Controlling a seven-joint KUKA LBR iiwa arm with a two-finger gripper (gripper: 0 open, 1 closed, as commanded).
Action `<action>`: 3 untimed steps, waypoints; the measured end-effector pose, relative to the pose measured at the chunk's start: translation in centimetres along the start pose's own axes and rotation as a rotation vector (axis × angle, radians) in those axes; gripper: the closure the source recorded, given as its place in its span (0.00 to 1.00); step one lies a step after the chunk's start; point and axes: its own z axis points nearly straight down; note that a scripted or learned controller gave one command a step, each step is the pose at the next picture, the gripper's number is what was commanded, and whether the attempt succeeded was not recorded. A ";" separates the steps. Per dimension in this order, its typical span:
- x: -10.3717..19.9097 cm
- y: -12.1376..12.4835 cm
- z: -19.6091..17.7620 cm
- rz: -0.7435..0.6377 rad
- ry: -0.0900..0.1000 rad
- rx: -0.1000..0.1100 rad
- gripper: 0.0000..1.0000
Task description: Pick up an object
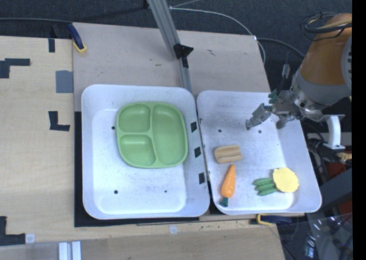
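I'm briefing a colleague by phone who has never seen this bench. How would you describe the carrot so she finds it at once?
Start at the right-hand white bin, the one the arm reaches over. Along its near left side, just below the tan bread roll, lies the carrot. It is the only orange piece, a slim cone with a small green tip at its near end, unlike the yellow and green toy to its right.

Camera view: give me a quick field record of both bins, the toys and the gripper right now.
left bin: green divided plate
right bin: bread roll, carrot, green beans, yellow piece
gripper: over the right bin's upper part, apart from every toy, holding nothing
arm: enters from the right
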 end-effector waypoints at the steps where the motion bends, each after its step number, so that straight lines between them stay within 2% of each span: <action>1: -0.2 -0.1 4.4 0.001 0.000 0.000 0.00; 2: -1.0 0.3 10.1 0.001 0.000 0.001 0.00; 3: -0.9 0.4 8.7 -0.001 0.000 -0.003 1.00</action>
